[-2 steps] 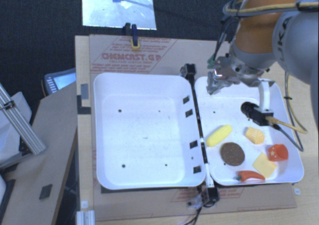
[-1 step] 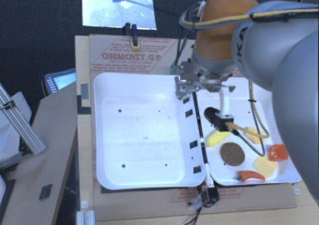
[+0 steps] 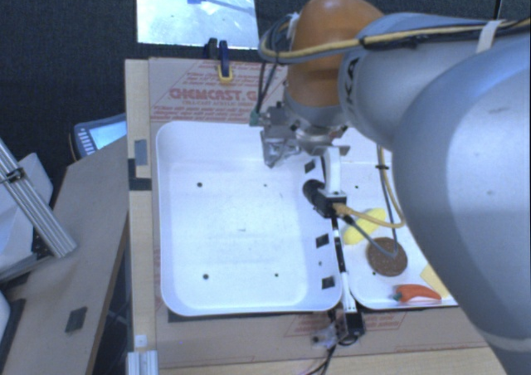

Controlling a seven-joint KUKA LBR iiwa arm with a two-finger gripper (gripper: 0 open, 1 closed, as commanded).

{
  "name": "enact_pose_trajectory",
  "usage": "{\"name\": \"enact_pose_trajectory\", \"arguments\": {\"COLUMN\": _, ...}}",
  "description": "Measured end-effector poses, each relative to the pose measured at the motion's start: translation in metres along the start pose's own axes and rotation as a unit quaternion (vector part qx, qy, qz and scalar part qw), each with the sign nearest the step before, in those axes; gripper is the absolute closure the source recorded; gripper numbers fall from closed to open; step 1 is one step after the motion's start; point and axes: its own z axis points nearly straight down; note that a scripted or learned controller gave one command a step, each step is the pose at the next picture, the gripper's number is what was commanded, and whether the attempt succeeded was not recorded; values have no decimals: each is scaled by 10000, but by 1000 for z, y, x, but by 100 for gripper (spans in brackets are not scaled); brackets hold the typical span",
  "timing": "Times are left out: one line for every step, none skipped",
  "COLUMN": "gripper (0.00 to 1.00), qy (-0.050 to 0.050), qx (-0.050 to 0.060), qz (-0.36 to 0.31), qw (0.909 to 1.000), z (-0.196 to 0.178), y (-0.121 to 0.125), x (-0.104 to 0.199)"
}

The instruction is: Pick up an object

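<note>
Gripper (image 3: 280,149) sits over the far right corner of the left bin (image 3: 178,199); finger state cannot be made out from this angle. Objects lie in the right bin (image 3: 365,297), well apart from it, nearer the camera: yellow piece (image 3: 358,228), brown disc (image 3: 387,258), orange piece (image 3: 416,292).

This looks like a robotics lab: a big grey arm (image 3: 448,116) reaches over white bins (image 3: 241,216) on a counter (image 3: 83,224), aluminium rail (image 3: 33,203) at nine o'clock.
</note>
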Motion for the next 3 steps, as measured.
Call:
{"name": "enact_pose_trajectory", "arguments": {"gripper": 100, "qy": 7, "qx": -17, "qz": -12, "qw": 10000, "z": 121, "y": 16, "x": 71}}
{"name": "enact_pose_trajectory", "arguments": {"gripper": 100, "qy": 25, "qx": -45, "qz": -10, "qw": 10000, "z": 14, "y": -25, "x": 108}}
{"name": "enact_pose_trajectory", "arguments": {"gripper": 100, "qy": 9, "qx": 3, "qz": -4, "qw": 10000, "z": -40, "y": -119, "x": 105}}
